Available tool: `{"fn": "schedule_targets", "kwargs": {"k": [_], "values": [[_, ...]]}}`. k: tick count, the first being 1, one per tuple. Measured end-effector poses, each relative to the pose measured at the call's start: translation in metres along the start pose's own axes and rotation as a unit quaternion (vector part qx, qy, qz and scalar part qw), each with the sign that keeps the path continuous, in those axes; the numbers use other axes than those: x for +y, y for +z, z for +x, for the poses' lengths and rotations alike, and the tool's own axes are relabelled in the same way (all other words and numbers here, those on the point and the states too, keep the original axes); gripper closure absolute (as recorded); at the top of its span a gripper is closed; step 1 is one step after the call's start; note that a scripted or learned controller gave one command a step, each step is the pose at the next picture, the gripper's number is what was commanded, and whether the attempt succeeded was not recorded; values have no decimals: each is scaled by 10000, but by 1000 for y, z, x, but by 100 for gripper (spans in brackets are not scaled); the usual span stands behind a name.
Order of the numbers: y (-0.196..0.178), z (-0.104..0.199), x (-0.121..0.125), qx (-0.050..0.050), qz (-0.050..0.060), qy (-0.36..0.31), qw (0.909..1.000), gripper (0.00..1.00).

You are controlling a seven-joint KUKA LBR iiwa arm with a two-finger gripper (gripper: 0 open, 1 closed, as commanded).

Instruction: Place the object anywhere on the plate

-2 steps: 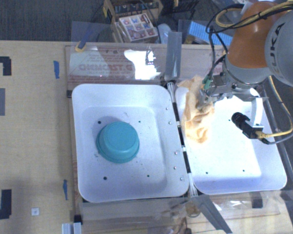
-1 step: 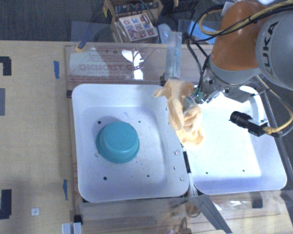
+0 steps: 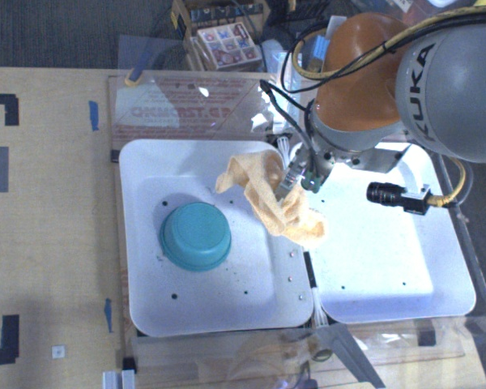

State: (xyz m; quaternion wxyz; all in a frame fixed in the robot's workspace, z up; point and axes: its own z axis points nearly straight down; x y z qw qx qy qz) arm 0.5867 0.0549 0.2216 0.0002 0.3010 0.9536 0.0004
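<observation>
Pinching the tan cloth w/ narrow jaws, gripper sits right of the teal plate.

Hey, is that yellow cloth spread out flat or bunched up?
Bunched up. The yellow cloth lies crumpled in folds, draped across the divide between the two bins, under the gripper.

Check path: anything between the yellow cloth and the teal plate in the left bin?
Nothing visible. Bare white bin floor separates the yellow cloth from the teal plate; the claw is at the cloth.
</observation>
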Motion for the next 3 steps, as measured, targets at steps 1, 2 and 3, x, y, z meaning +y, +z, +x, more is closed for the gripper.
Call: {"fn": "schedule_targets", "kwargs": {"k": [1, 2, 3], "values": [[7, 36, 41, -1, -4, -1977, 9803, 100], [-4, 62, 74, -25, -22, -2991, 9542, 100], [-5, 61, 73, -28, -24, -2990, 9542, 0]]}}
